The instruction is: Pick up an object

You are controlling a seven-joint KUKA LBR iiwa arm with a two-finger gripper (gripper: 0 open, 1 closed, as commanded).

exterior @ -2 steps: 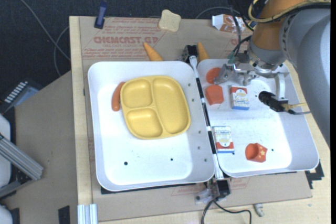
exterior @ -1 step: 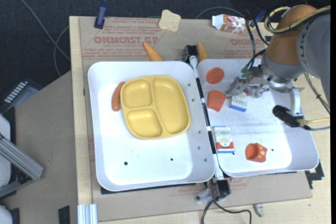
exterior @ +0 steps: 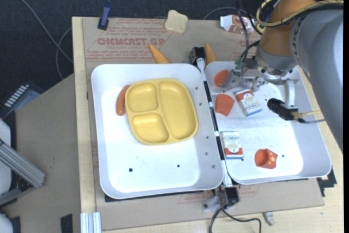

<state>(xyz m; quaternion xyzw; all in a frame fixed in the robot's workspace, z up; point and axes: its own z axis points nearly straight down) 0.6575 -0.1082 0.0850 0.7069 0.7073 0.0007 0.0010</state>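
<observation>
My fingers (exterior: 244, 75) hang low over the right bin's (exterior: 305, 169) far end — I cannot tell how they stand. Just beside them lie a small carton (exterior: 248, 102) and red pieces (exterior: 224, 104) — nothing held.

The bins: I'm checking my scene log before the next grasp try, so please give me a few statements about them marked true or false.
1. The yellow tray lies in the left bin. True.
2. A hot dog lies against the tray's left side. True.
3. The bread slice lies in the right bin. False: it lies on the board behind the bins.
4. The gripper hangs over the left bin. False: it is over the back of the right bin, near a small carton.
5. A red piece lies near the right bin's front. True.
6. The tray's compartments hold carrots. False: they look bare; a carrot lies on the board.
</observation>
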